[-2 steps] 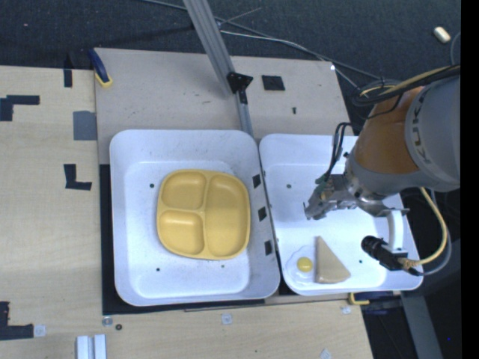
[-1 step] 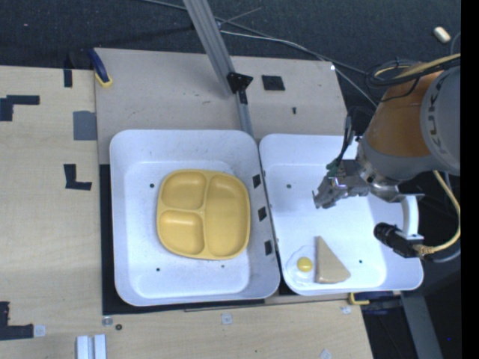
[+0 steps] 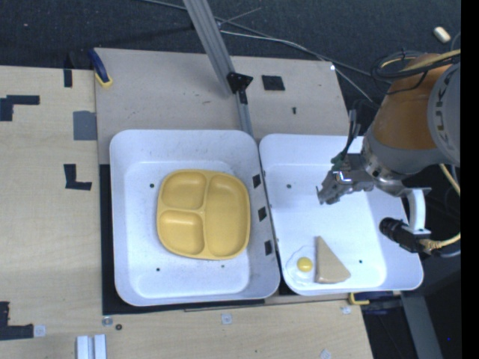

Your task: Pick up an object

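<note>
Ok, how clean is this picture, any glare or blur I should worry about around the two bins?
Camera view: lighting is even, with no strong glare on the white bins; the yellow tray casts hardly any shadow; the hand looks soft and lacks detail, so its fingers are hard to read; the tan wedge and small yellow ball are sharp enough to tell apart.

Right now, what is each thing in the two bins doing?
Yellow tray: lying flat in the left bin, right side up.
Wedge: lying flat in the right bin.
Yellow ball: resting beside the wedge.
End effector: over the right bin, holding nothing.
</note>
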Motion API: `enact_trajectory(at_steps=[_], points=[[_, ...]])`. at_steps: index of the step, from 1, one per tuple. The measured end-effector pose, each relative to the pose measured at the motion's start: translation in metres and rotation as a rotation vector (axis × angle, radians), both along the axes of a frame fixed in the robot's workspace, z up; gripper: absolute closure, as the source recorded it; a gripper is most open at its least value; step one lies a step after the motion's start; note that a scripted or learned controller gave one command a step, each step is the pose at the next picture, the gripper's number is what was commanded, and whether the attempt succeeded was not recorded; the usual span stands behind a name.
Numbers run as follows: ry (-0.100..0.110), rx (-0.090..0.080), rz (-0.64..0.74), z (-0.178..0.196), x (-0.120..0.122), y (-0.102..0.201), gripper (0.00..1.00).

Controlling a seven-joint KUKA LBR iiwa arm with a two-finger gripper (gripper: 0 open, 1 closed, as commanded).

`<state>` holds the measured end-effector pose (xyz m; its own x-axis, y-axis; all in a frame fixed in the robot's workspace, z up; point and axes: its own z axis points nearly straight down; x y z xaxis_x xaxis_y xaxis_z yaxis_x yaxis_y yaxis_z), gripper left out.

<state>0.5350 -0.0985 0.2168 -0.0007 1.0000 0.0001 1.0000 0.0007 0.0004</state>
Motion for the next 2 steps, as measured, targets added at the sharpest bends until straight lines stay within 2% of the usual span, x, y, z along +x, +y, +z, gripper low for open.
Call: enact_trajectory(at_steps=[1,2], points=[[0.002,0.001,0.005,-0.009,0.017,0.046,1.00],[0.001,0.001,0.006,0.003,0.034,0.091,1.00]])
